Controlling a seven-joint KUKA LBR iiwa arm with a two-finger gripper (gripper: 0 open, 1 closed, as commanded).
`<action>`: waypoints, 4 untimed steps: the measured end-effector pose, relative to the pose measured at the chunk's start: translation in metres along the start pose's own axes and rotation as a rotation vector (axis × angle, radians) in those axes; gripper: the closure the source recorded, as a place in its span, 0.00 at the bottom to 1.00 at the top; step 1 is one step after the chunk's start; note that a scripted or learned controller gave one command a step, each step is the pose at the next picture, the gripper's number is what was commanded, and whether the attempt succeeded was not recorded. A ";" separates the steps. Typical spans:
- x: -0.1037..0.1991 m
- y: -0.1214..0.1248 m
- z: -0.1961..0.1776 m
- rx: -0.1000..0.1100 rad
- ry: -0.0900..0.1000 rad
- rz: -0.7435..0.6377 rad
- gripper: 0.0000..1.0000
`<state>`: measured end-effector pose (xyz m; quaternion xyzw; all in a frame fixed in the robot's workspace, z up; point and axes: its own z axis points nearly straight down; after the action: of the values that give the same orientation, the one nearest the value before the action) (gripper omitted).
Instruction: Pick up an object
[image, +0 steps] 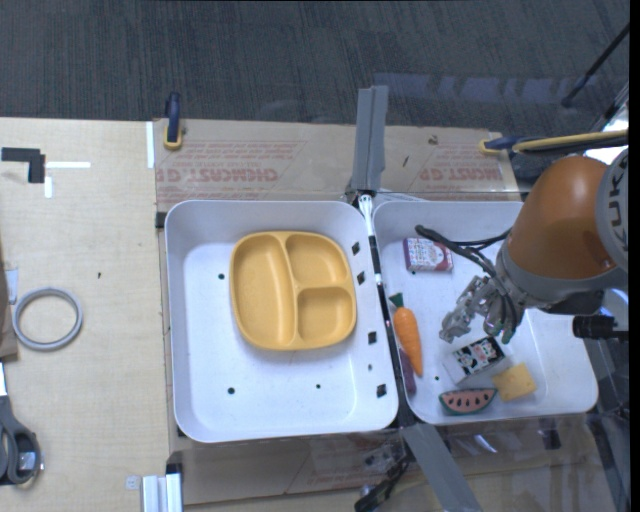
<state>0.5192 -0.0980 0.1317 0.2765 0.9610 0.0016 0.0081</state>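
My gripper (479, 318) hangs over the middle of the right bin (570, 400), its fingers open with nothing between them. Just below it lies a small black-and-white packet (477, 355). An orange carrot (405, 340) rests along the bin's left wall. A watermelon slice (468, 401) and a yellow wedge (516, 381) sit at the front of the bin. Near the back left lies a pink-and-white packet (428, 255), with a black cable running past it.
The left bin (200, 380) holds a yellow divided plate (293, 290). On the wooden bench to the left lie a grey tape ring (45, 318) and scissors (15, 455). The arm's orange band (565, 225) looms over the right bin's right side.
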 end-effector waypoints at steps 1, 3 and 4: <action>-0.034 -0.058 0.040 0.007 0.013 -0.057 1.00; -0.052 0.033 0.037 0.010 0.011 0.200 0.00; -0.041 0.060 -0.059 0.009 0.012 0.178 0.00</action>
<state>0.5846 -0.0683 0.1917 0.3610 0.9326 -0.0005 0.0009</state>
